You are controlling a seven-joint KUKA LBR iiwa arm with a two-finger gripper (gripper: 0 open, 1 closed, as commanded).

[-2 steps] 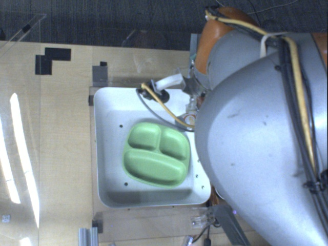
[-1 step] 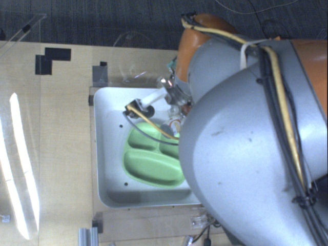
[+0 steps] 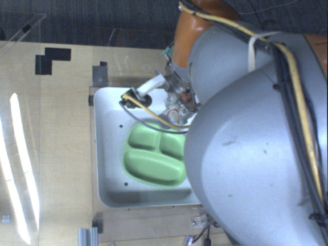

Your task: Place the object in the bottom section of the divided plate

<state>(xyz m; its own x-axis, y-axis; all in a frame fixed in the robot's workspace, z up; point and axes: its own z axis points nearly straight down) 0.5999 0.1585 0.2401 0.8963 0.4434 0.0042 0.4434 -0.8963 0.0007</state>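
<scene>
A fixed camera looks down at a slant on a wooden bench (image 3: 56, 152) holding a shallow white bin (image 3: 110, 152). Inside the bin lies a pale green divided plate (image 3: 154, 158), the landmark for what follows. The plate has two smaller sections along its upper edge and one wide section along its lower edge, which is the bottom section the task names. All three sections look bare.

A large grey robot arm (image 3: 256, 152) with an orange band (image 3: 197, 19) above its wrist reaches in from the right and covers the plate's right edge and much of the bin beyond it. The wrist and gripper (image 3: 174, 109) sit just above the plate's upper edge, over the bin floor, amid cables and metal fittings. It cannot be told whether the gripper is released, clenched, or grasping anything, because the tip is tangled with cable and partly hidden by the arm. A white part with a dark end (image 3: 136, 94) juts up and to the left of the plate; it may belong to the tool.

The object to be placed cannot be made out; it may be hidden at the gripper or under the arm. Judging from the bare bottom section, the placing is not yet done.
</scene>
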